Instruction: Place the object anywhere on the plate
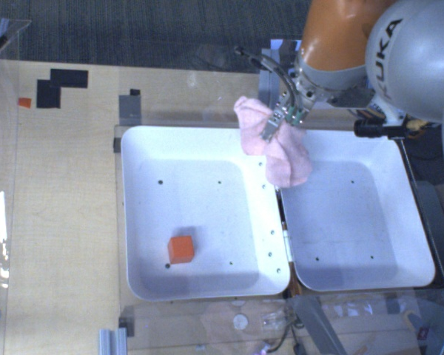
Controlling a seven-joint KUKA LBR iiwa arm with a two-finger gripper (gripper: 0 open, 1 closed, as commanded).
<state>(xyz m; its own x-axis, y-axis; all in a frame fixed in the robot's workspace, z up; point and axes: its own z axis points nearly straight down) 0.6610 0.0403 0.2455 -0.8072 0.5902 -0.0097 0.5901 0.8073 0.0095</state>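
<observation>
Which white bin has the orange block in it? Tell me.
The left bin: the orange block sits near its front. The right bin lacks one; pink cloth overhangs its corner.

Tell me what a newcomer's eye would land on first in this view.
The big grey arm with its orange band dominates the top right. Below it a crumpled pink cloth hangs from the gripper, draped over the seam between the two white bins. A small orange block sits alone near the front of the left bin.
</observation>
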